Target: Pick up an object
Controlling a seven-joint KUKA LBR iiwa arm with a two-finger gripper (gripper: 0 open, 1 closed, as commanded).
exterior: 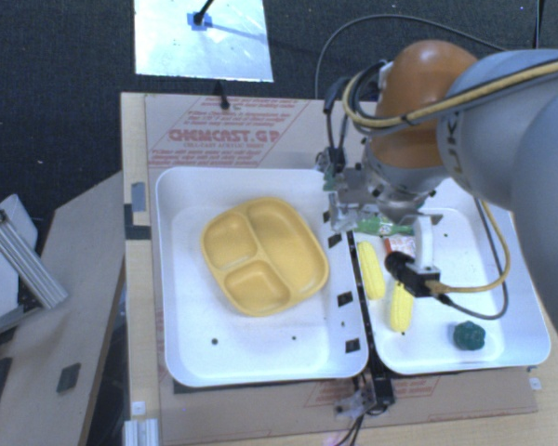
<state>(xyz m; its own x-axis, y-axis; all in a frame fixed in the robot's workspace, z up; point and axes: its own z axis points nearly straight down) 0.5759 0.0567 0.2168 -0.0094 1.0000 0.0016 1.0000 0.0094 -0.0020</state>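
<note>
**Corn cobs lying in the right bin beneath the arm**

Corn is what we are seeing nearest us in the right-hand shallow white bin (516,347): one yellow plastic corn cob (401,308) is lying lengthwise close to the divider, and a second yellow corn cob (370,269) is sitting just behind it, nearer the wall between the bins. Off to the right, near the front corner, we are looking at a small dark green rounded lump (469,335), well apart from the cobs. In the left-hand shallow white bin (181,342) a yellow plastic tray with three compartments (264,254) is resting near the middle, tilted slightly. Farther back, the grey arm with its orange band (418,100) is reaching in from the right, and its gripper (358,214) is hovering over the back of the right bin, just above the second cob. We cannot tell how the jaws are standing or whether anything is between them. Behind the bins a brown cardboard sheet with red lettering (225,133) is lying flat.
</note>
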